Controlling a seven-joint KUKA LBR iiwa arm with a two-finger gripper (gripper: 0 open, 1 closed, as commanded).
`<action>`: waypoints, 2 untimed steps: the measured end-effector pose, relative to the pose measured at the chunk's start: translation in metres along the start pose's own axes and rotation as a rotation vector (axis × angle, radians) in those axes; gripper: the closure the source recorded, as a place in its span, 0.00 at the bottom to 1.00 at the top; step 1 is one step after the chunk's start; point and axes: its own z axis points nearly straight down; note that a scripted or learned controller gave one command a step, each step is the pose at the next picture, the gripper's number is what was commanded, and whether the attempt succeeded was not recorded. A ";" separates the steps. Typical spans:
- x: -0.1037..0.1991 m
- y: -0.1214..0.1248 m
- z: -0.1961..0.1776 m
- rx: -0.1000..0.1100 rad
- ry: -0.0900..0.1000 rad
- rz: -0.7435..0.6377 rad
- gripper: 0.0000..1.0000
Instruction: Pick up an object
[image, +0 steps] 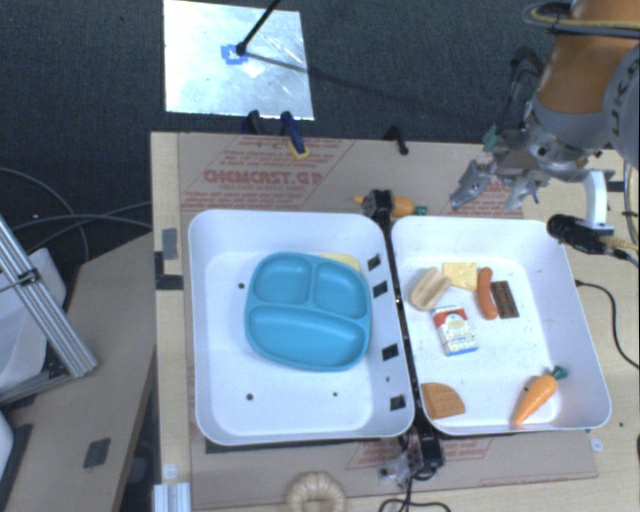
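Claw (487, 187), fingers spread and empty, hovers at upper right; orange plastic carrot (536, 396) lies well below, lower right.

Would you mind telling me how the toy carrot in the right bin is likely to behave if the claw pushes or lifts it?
The carrot looks like a small moulded toy, so probably light and stiff. Its round, tapered body may roll in a curve rather than slide straight when pushed. It lies close to the right bin's near corner, so a push could wedge it against the wall.
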 end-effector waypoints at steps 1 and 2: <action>0.000 0.001 -0.008 -0.012 -0.001 -0.001 0.00; -0.003 0.000 0.054 -0.008 -0.001 0.000 0.00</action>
